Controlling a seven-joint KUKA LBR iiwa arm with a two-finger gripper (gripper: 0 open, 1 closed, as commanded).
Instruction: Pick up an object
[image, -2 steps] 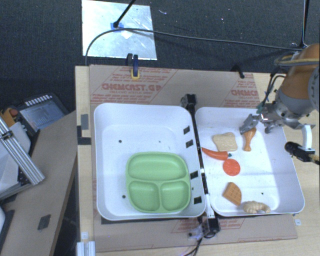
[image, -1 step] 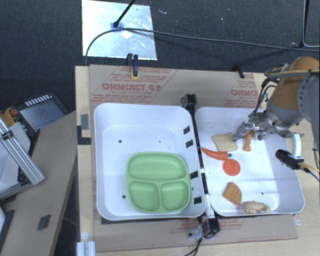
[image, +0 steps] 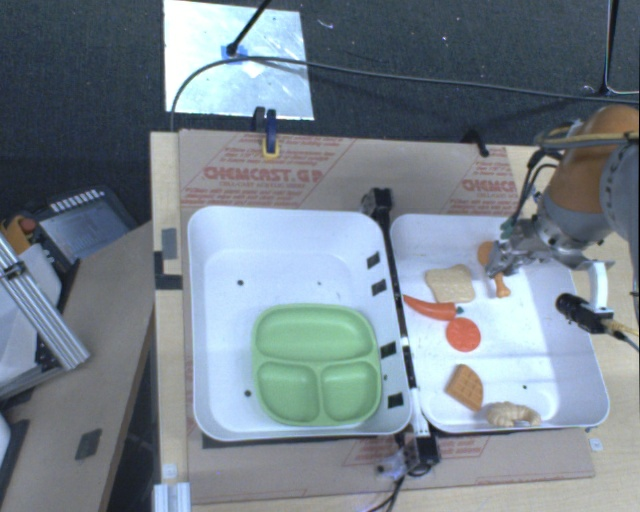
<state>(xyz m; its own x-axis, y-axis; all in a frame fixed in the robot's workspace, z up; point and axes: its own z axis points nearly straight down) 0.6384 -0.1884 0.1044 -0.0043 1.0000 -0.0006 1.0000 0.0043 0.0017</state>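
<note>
Camera view: I'm hovering the gripper (image: 500, 262), fingers unreadable, over the orange piece (image: 498, 284), risking nudging the bread slice (image: 451, 284).

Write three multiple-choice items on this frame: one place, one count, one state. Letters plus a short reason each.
1. Where does the green divided plate lie?
A. in the left bin
B. in the right bin
C. on the cardboard outside the bins

2. How many compartments does the green divided plate have?
A. two
B. three
C. five

3. How does the gripper stand relative to the slice of bread?
A. clamped on it and lifting it
B. apart from it, over the far part of the right bin
C. pressing it flat against the bin floor

Answers:
1. A, the plate rests on the floor of the left bin, toward its near side.
2. B, one wide section at the far side and two smaller ones nearer the camera.
3. B, the bread lies on the floor of the right bin with clear white floor between it and the gripper.
</note>
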